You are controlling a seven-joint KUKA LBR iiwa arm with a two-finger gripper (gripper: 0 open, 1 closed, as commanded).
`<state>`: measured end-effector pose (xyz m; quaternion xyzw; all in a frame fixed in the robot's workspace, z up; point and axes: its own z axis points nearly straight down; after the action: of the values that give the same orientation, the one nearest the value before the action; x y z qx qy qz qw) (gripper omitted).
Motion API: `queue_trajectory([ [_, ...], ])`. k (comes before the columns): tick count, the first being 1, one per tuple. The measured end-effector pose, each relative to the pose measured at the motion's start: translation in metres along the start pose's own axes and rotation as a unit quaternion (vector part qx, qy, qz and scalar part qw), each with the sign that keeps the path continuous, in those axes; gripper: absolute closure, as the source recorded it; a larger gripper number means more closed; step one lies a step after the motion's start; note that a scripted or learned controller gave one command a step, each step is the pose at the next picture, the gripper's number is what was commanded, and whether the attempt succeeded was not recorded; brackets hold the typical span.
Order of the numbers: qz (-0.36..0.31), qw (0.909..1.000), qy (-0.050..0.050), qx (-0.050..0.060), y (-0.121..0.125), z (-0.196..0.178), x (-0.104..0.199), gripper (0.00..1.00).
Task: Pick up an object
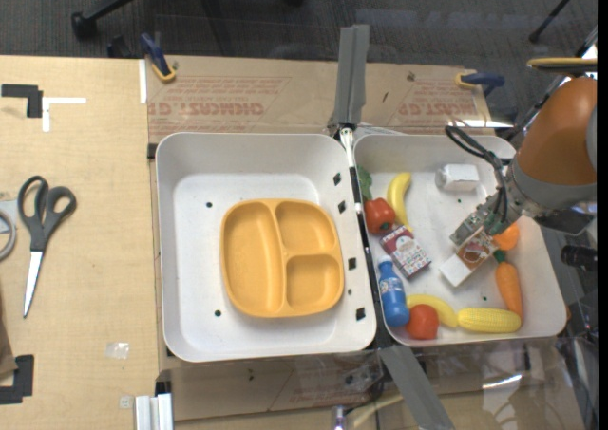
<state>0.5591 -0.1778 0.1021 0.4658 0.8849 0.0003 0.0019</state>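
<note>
The arm (560, 148) runs off the right edge and hides the right bin's (546, 319) far right corner; the gripper's (480, 229) tips blur into clutter.

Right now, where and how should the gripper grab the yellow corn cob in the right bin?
Grip the yellow corn cob around its middle, coming straight down from above with fingers closing across its narrow width. It lies flat, lengthwise along the white right bin's near wall, so that side looks cramped.

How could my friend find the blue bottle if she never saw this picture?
Look in the right bin, the one full of toy food. Along its left wall, near the front, lies the blue bottle with a tomato by its lower end. Nothing else there is blue.
</note>
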Motion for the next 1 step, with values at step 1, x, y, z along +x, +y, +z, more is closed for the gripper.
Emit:
queue_trajectory([
  [1,0.004,1.0,0.0,0.001,-0.0015,-0.0944,0.0392,1.0],
])
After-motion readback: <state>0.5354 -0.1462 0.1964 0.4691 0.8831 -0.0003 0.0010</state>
